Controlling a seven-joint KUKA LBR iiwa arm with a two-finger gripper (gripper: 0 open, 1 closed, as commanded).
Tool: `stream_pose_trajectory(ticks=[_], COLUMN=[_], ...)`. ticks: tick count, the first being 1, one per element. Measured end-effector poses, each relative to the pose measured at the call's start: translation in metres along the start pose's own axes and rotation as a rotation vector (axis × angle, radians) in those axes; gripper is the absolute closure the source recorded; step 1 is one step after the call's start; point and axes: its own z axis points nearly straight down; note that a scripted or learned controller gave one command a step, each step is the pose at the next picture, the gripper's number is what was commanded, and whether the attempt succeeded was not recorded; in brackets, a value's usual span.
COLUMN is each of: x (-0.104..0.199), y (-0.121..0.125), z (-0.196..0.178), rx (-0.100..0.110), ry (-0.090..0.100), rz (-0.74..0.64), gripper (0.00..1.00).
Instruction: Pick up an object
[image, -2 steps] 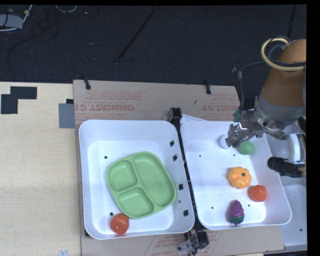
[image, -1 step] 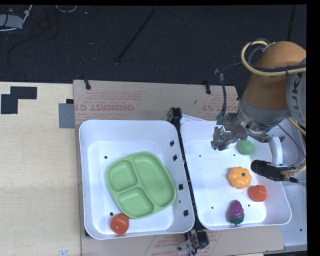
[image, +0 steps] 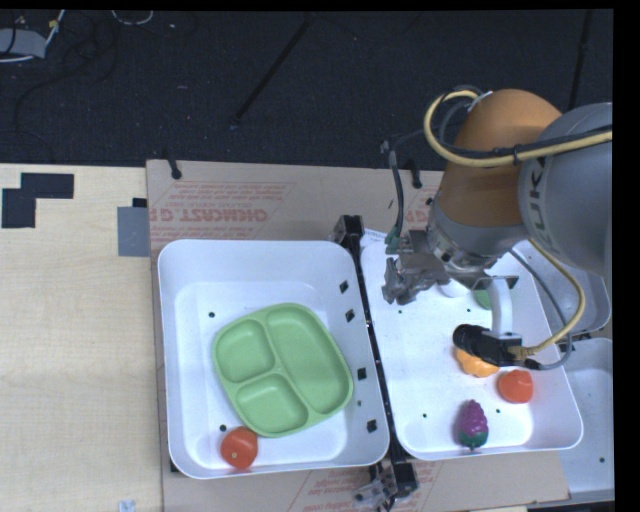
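The pincer (image: 404, 284), grip state indeterminable, hovers at the right bin's ten o'clock; the small purple plastic grape-like toy (image: 472, 423) looks light, rigid: grasp mid-body.

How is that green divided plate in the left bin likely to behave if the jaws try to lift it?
The green divided plate looks like stiff moulded plastic, so it probably won't flex, and is likely light for its size. It lies flat with a low rim, so only the edge gives purchase; held there, it may tilt. Pushed, it would likely slide toward the small red ball by its corner.
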Motion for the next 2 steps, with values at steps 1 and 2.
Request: stream_pose_trajectory(ticks=[1, 2], x=[0.045, 0.104], y=[-0.003, -0.005], z=[0.001, 0.005], rx=[-0.001, -0.001], ry=[0.0, -0.001], rz=[-0.001, -0.001], gripper=[1.0, 1.0])
